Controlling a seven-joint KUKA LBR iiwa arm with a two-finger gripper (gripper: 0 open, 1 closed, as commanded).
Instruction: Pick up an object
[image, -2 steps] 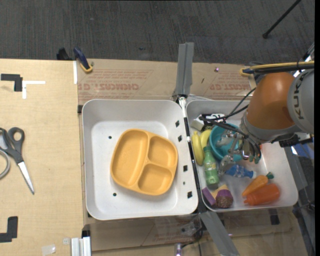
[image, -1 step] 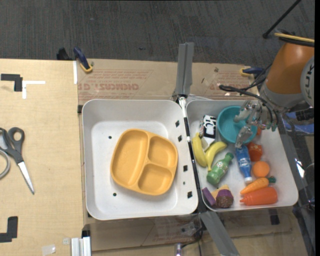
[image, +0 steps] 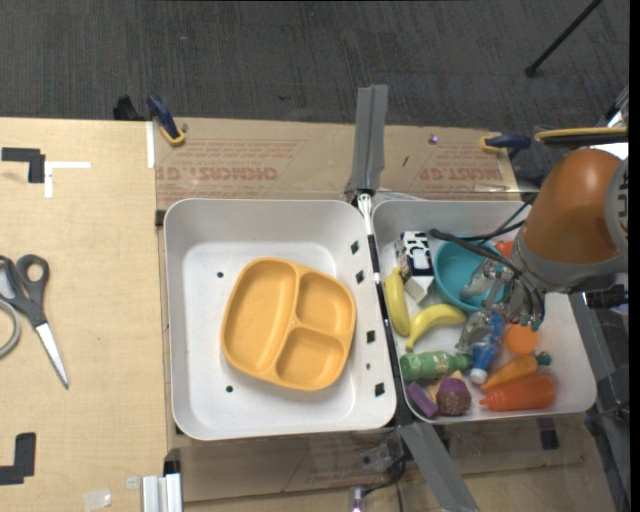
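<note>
Camera view, looking down on both bins: the gripper (image: 492, 318) is low in the right bin (image: 575, 400), right in the thick of a toy pile, and from up here I cannot tell how the tool is set or whether it has anything. Underneath and around it: a teal bowl (image: 455, 275), two bananas (image: 415, 318), a blue-capped bottle (image: 482, 358) just below the tool, an orange ball (image: 521, 339), carrots (image: 520, 385) along the front wall.

Everything there is touching or overlapping, and that's the hazard. Come down on the bottle and the tool may catch the bowl's rim or the ball, nudging the target away. A round or slick piece could squirt out.

The left bin (image: 185, 330) holds a yellow divided plate (image: 288, 323), well apart from the action.
</note>
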